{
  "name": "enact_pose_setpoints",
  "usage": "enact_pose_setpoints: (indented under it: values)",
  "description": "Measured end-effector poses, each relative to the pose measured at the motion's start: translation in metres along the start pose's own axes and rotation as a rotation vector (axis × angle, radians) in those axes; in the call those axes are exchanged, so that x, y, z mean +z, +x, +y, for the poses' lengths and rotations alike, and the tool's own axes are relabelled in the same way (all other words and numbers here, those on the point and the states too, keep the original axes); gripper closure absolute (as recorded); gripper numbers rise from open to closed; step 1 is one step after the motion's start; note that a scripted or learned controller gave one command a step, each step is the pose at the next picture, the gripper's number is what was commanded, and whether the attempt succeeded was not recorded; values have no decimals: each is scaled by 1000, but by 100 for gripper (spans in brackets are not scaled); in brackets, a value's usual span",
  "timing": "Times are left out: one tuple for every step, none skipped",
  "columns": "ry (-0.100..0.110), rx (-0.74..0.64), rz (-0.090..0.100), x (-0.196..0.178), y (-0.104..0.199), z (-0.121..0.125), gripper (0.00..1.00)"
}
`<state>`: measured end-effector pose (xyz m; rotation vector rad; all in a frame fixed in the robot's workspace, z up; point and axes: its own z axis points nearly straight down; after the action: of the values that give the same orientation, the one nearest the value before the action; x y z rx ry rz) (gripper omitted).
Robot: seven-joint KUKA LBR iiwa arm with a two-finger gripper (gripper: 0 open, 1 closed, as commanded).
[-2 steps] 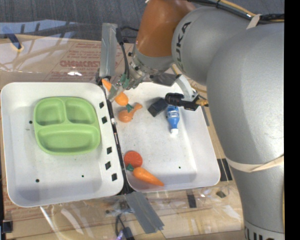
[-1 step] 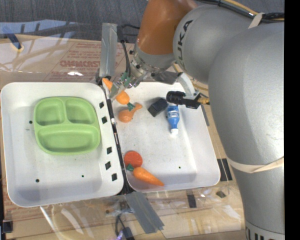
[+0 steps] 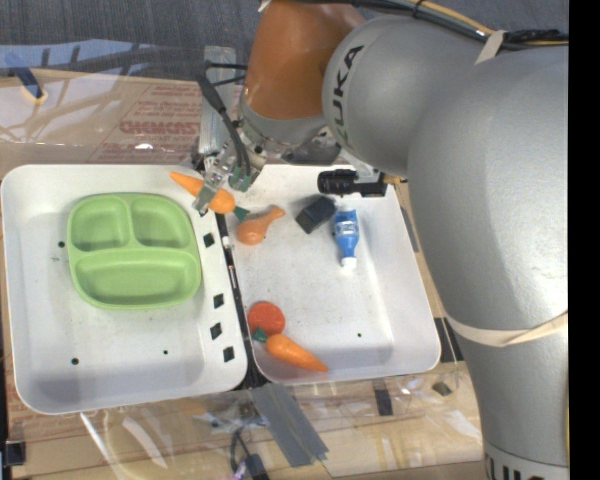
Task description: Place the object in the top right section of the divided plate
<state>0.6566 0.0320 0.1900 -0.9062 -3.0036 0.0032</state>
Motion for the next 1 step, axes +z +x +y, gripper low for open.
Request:
enact_pose_setpoints:
  values:
    - [1,-3,0,-9,-1,0,100]
